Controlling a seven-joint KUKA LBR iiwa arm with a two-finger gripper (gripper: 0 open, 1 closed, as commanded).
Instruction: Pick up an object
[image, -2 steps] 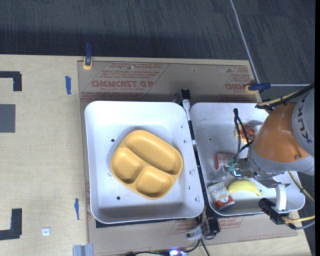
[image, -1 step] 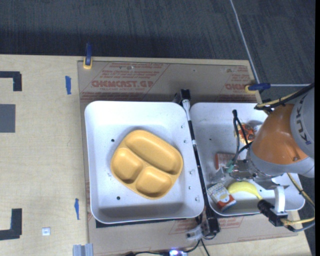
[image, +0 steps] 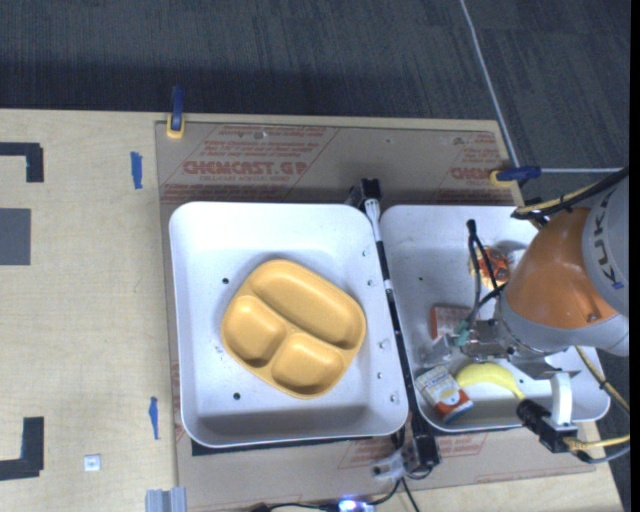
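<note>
With the hand (image: 480, 340) low in the right bin (image: 425, 235), seemingly just above the banana (image: 487, 377) among small packets, I cannot tell how it is set, so centre on the fruit before you lift.

Two white bins (image: 190, 300) sit side by side. One yellow three-compartment tray (image: 292, 325) fills the left; one banana (image: 487, 377) and several small packets (image: 440, 385) occupy the right.
</note>
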